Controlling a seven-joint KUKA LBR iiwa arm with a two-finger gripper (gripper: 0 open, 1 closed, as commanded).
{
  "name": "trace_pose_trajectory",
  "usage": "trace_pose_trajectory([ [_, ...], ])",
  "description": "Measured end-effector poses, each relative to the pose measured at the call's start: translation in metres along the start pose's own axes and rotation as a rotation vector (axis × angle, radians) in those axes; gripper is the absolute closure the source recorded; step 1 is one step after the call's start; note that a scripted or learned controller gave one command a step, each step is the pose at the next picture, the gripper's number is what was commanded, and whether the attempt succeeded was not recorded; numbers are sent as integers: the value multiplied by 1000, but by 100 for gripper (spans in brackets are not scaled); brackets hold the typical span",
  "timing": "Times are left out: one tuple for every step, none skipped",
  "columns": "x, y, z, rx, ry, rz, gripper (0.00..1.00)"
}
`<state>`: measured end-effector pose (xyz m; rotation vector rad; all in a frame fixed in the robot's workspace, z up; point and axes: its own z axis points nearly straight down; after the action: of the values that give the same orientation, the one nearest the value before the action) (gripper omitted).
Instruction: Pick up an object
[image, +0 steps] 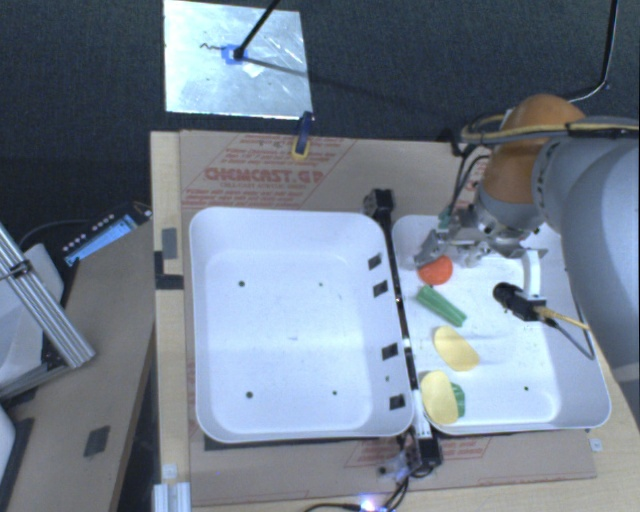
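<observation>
Here, gripper (438, 252): is hanging low over the right bin (540, 372); whether it is grasping, I cannot tell
Orange object (434, 270): is lying just beside the gripper, near the green stick (441, 305)

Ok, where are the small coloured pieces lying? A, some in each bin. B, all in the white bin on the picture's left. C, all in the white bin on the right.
C: the orange rounded piece, the green oblong block, the yellow oval piece and the yellow-and-green piece all lie in the right-hand shallow white bin.
</observation>
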<state>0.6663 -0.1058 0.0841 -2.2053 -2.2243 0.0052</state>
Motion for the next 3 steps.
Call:
trace_pose_trajectory([
  [-4, 4, -21, -15, -5, 2, 100],
  [-50, 3, -132, -22, -9, 10, 100],
  [62, 3, -179, -17, -2, -6, 100],
])
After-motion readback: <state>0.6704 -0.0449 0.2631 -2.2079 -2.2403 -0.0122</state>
